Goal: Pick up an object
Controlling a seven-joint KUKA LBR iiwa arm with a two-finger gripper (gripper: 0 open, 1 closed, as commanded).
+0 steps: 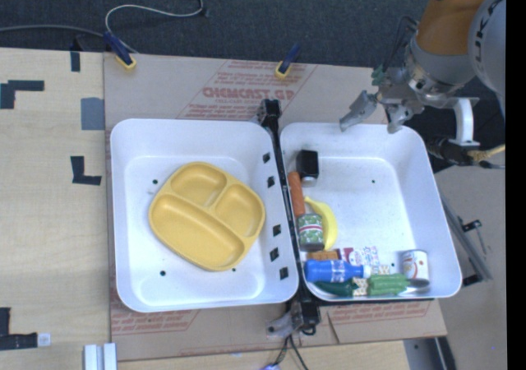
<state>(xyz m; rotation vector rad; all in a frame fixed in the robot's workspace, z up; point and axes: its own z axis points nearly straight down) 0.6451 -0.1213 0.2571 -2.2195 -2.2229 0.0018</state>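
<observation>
Brown cardboard covers the table [164, 85] under two white bins, and the left bin [131, 196] holds a yellow divided plate [207, 215]. The right bin [411, 187] holds the smaller things along its left and near sides: a carrot [295, 193], a black block [307, 164], a small can [413, 265]. Above that bin's far edge hangs the tool [376, 113], fingers spread apart with nothing between them.

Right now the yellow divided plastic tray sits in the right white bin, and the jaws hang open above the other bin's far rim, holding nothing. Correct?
Not quite. The camera view shows the yellow divided plastic tray in the left white bin, not the right. The gripper hangs open above the right white bin's far rim, holding nothing.
</observation>
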